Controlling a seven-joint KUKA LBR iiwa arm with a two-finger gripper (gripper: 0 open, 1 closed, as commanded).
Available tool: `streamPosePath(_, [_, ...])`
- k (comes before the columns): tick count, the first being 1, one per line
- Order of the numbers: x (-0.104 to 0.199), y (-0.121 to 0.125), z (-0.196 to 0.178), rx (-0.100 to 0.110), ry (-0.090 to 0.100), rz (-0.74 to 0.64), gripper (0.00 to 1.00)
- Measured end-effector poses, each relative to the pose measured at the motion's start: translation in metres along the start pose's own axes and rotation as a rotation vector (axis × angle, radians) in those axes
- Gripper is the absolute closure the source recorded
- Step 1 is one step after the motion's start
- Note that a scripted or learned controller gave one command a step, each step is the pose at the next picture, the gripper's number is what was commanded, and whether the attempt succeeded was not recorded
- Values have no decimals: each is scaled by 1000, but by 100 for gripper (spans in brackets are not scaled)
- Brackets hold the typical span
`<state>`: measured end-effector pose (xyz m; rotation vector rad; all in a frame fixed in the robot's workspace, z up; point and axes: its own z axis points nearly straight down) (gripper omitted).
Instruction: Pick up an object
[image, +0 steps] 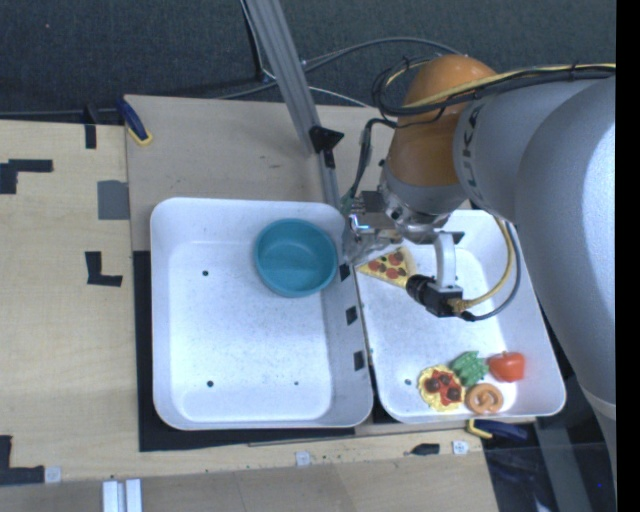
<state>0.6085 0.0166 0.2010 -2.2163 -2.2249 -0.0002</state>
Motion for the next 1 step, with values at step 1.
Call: streamPosePath(1, [48,-6,0,0,0,0,100])
